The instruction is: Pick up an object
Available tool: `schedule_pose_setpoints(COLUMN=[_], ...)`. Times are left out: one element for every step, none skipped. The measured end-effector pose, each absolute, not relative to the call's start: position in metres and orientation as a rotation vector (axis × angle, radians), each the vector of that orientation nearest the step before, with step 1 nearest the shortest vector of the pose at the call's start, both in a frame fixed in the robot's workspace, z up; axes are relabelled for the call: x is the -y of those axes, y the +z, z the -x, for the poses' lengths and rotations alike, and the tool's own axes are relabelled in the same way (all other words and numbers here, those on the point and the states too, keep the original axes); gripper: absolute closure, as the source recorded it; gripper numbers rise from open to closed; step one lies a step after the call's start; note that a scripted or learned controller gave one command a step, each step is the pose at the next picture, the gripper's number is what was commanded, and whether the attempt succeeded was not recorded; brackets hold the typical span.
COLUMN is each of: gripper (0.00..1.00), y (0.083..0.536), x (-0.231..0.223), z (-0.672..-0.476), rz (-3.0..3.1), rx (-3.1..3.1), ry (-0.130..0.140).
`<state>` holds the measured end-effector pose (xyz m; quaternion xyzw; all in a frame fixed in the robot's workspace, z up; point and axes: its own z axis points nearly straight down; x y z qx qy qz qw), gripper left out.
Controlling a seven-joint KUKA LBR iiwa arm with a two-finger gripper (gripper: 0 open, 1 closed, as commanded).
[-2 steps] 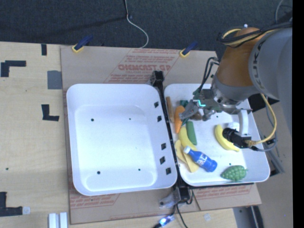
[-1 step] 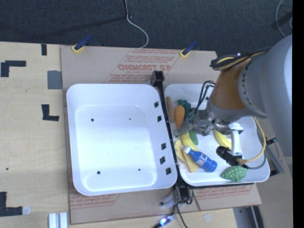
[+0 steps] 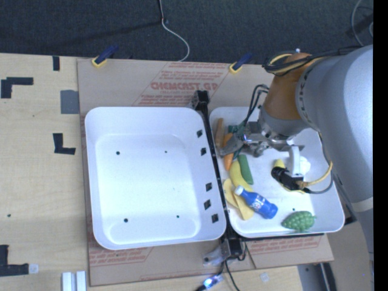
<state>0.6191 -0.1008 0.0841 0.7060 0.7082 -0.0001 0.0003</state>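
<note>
The object most likely in play is the green-and-yellow banana-shaped toy (image 3: 243, 170), lying at the left side of the right-hand bin (image 3: 327, 220), right of centre in the frame. Starting from the left, the left bin (image 3: 103, 162) sits beside it, the two walls touching along the middle divider. Just across that divider lie an orange carrot-like piece (image 3: 228, 144), the green toy, a yellow piece (image 3: 236, 200) and a blue bottle (image 3: 257, 203), with a green knobbly thing (image 3: 298, 220) further right at the lower edge. The gripper (image 3: 253, 143) hangs just above the green toy in the picture, near its upper end; the toy's long axis runs roughly up and down the frame, trailing down-left from the tool. I cannot tell how the jaws are set, nor see anything between them. I'd judge a short drop is needed.
</note>
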Motion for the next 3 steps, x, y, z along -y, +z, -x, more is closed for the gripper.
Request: schedule_pose_setpoints(gripper=[0.00, 0.00, 0.00], y=[0.0819, 0.0812, 0.0811], x=[0.1024, 0.0981, 0.0983], z=[-0.6643, -0.6631, -0.6631], rz=[-2.237, -2.237, -2.236], rx=[-2.230, -2.226, -2.227], ry=[-0.030, -0.029, -0.028])
